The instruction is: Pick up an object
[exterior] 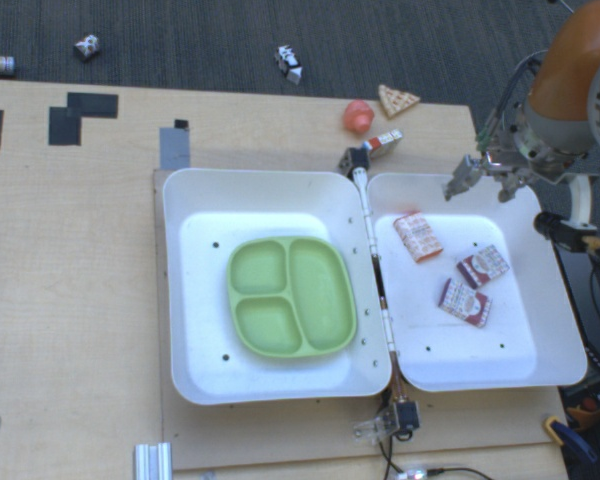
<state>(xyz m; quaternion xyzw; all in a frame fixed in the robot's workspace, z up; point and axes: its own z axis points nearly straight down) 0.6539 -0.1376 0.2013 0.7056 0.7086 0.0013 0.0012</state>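
While the jaws (488, 176) hang spread and holding nothing above the far rim of the right bin (555, 358), three small packets lie inside it: one pale red-and-white packet (417, 236) near the divider, two darker packets (483, 265) (465, 301) close together toward the middle. A green divided tray (291, 297) sits in the left bin (195, 298) on the surface (70, 298).

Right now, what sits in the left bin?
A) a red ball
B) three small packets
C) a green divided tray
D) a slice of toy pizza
C: the green divided tray lies in the left bin; the three small packets lie in the right bin.
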